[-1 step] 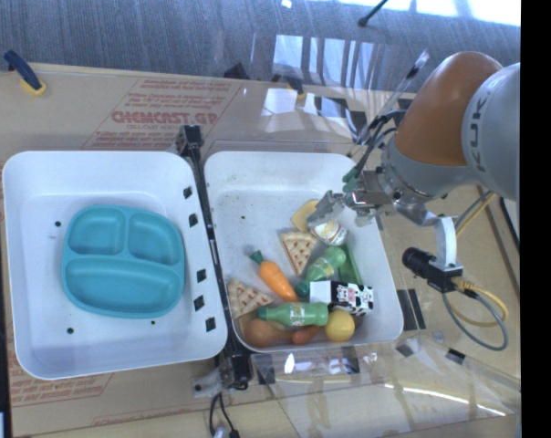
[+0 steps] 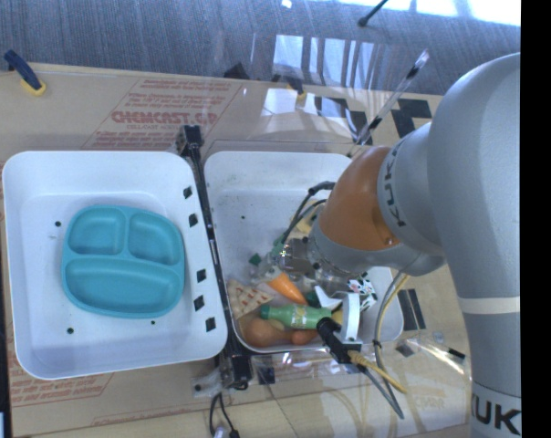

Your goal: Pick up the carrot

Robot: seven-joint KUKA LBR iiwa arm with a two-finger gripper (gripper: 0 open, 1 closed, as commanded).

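The gripper [image 2: 305,276] hangs low in the right bin [image 2: 257,176] – finger state cannot be told – with the carrot [image 2: 285,288] just beside it, wedged against the green bottle [image 2: 298,316], which crowds any approach.

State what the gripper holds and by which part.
Cannot be told: the gripper is down among the carrot and green bottle, its grasp hidden.

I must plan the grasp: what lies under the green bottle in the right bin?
Under the green bottle lies something orange-brown. The carrot lies just behind. The arm hides the rest.
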